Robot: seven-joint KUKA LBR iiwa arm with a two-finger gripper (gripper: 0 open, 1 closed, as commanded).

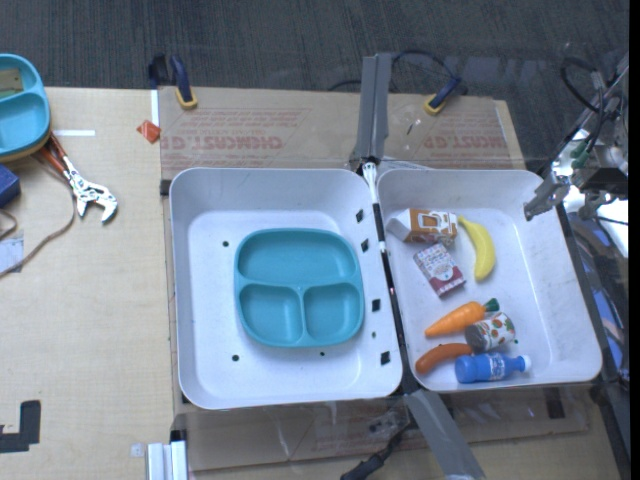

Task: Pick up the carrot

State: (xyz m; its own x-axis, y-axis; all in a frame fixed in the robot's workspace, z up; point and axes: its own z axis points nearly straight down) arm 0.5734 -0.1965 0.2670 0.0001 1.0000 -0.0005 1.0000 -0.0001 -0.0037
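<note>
1. Carrot (458, 317) lies in the right bin (560, 308), lower middle, slanted w/ its green top up-right, touching or nearly touching a small can (491, 331)
2. Just below it sits a 2nd orange piece (441, 356), sausage-like, next to a blue bottle (488, 368); easy to mix up w/ the carrot
3. Looks like a toy: prob light, stiff, smooth plastic, so a bit slippery; not fragile
4. Best hold, I'd say: across the thick mid-body, away from the can; the tapered tip would likely squirt out
5. Gripper (543, 200) sits at the bin's upper right rim, well apart from the carrot; holds nothing I can see, and open vs closed I can't tell from here
</note>
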